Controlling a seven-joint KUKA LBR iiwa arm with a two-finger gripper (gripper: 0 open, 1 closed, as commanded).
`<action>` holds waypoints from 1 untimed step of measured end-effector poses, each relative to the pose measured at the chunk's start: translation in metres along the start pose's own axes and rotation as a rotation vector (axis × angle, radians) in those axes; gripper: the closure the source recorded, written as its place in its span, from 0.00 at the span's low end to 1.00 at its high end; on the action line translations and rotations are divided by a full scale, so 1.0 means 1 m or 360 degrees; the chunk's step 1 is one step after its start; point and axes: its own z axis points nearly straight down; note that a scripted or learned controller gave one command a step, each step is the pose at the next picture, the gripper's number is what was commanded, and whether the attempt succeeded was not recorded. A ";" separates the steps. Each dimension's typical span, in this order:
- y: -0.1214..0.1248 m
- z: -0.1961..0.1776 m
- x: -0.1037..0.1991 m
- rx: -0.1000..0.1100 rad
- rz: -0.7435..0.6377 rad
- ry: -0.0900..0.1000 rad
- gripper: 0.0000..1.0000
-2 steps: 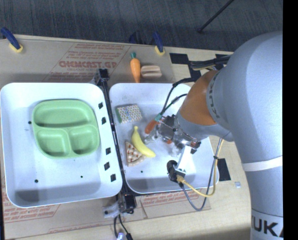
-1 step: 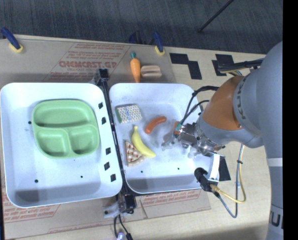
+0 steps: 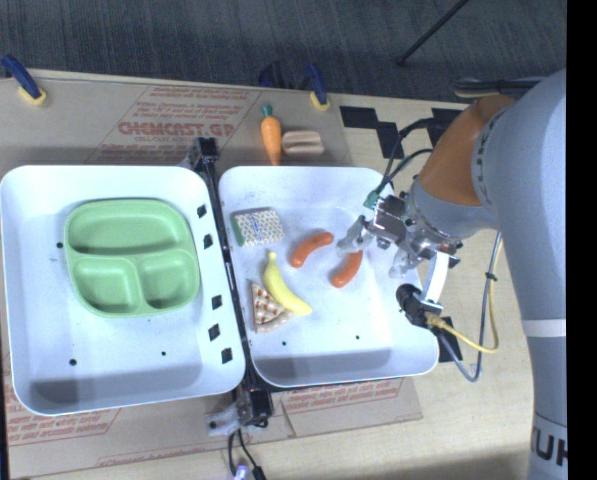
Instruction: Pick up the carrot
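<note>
The carrot [image 3: 270,138], orange with a green top, lies on the cardboard just beyond the far rim of the right bin [image 3: 318,363], outside both bins. My gripper [image 3: 375,240] hangs low over the right side of the right bin, well in front and to the right of the carrot. It sits close beside an orange-red sausage [image 3: 345,269]. Nothing from the bin shows inside the gripper.
A small bun-like piece [image 3: 302,144] lies right next to the carrot. The right bin also holds a second sausage [image 3: 311,248], a banana [image 3: 284,288], a pizza slice [image 3: 267,308] and a speckled square piece [image 3: 257,226]. A green divided tray [image 3: 133,253] sits in the left bin.
</note>
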 end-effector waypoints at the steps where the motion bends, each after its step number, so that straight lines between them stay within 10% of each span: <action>1: -0.081 0.022 -0.009 0.0005 0.0064 0.0000 0.00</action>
